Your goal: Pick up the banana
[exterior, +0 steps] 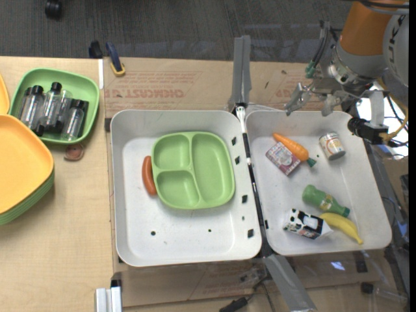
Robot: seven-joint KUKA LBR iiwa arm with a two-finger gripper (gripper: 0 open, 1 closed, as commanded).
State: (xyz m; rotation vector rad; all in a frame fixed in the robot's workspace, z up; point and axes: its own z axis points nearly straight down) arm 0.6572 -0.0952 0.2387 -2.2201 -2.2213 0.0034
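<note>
The yellow banana (342, 227) lies in the right bin (380, 194) near its front right corner, touching a black and white carton (303, 224) on its left. My gripper (312, 104) hangs over the back edge of that bin, far from the banana. Its fingers (294, 104) are spread apart with nothing between them.
The right bin also holds a green bottle (323, 200) just behind the banana, a carrot (290, 146), a pink packet (283, 158) and a small can (332, 145). The left bin (130, 226) holds a green divided plate (193, 169) and a red sausage (149, 175). Trays sit at far left.
</note>
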